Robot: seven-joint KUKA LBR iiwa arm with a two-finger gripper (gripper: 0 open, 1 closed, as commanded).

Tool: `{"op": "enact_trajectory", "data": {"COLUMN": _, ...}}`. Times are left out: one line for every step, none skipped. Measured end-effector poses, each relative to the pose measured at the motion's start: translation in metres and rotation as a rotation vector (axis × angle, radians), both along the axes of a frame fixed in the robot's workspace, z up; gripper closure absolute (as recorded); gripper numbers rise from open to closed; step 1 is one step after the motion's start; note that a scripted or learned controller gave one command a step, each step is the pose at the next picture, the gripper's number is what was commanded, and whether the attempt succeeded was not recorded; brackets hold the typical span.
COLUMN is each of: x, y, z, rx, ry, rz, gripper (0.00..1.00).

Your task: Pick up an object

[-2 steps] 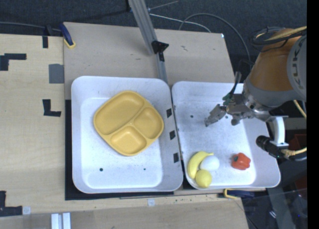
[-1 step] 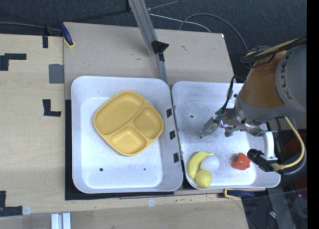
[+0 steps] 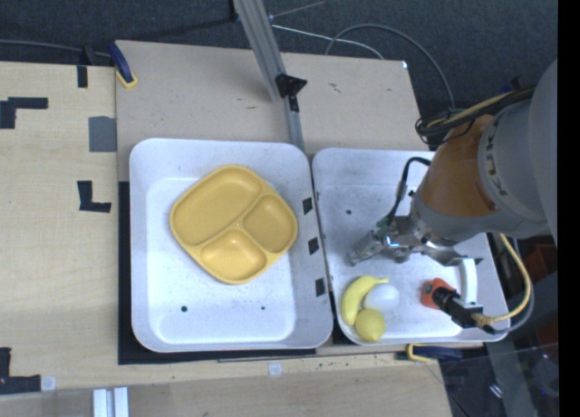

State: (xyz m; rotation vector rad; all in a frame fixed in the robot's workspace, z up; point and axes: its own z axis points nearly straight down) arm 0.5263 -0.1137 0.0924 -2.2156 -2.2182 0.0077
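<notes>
Though curved, banana [image 3: 358, 295] bright yellow

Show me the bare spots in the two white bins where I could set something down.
Left white bin: a bare strip between the yellow three-compartment plastic plate and the near wall. Right white bin: bare floor between the far wall and the gripper. Crowded: its near corner, where the yellow banana, yellow lemon and small white ball bunch together.
</notes>
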Motion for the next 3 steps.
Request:
{"op": "enact_trajectory", "data": {"x": 0.001, "y": 0.001, "z": 0.013, "rx": 0.001, "ry": -0.003, "rz": 0.001, "gripper": 1.00}}
{"op": "enact_trajectory", "data": {"x": -0.008, "y": -0.004, "z": 0.064, "rx": -0.002, "ry": -0.010, "rz": -0.001, "gripper": 1.00}}
{"op": "enact_trajectory", "data": {"x": -0.006, "y": 0.000, "z": 0.106, "rx": -0.001, "ry": -0.010, "rz": 0.000, "gripper": 1.00}}
